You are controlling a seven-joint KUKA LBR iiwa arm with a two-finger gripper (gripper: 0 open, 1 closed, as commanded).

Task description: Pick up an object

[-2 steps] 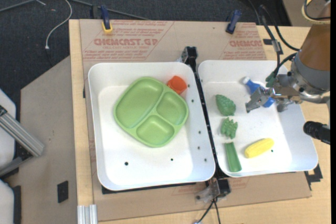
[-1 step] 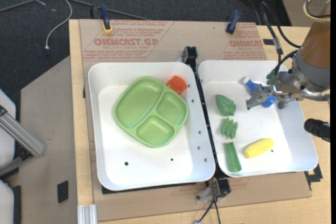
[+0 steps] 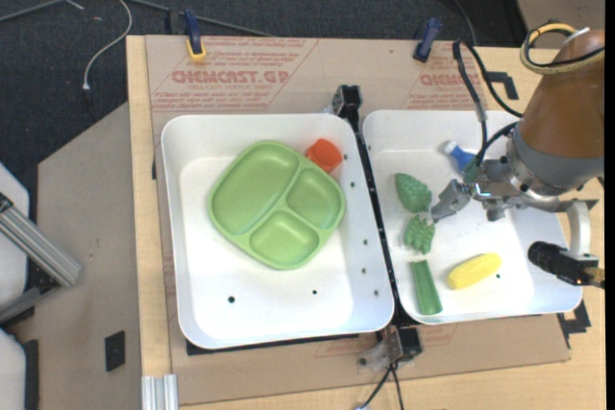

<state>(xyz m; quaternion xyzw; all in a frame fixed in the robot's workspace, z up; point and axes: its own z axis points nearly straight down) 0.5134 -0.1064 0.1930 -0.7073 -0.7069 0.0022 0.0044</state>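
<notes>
The right bin (image 3: 538, 302) holds a bumpy green piece (image 3: 413, 192), a smaller green piece (image 3: 419, 233), a green stick (image 3: 426, 286), a yellow lemon-like object (image 3: 475, 270) and a blue object (image 3: 459, 153). My gripper (image 3: 471, 206) hangs over the middle of this bin, open, with bare white floor between its fingers. Its left finger (image 3: 447, 203) ends just right of the two bumpy green pieces. The yellow object lies below the gripper, apart from it. The blue object is partly hidden behind the wrist.
The left bin (image 3: 192, 283) holds a green divided plate (image 3: 277, 204) with an orange object (image 3: 325, 154) at its upper right edge. A black divider (image 3: 370, 206) runs between the bins. Cables (image 3: 471, 82) trail over the right bin's back wall.
</notes>
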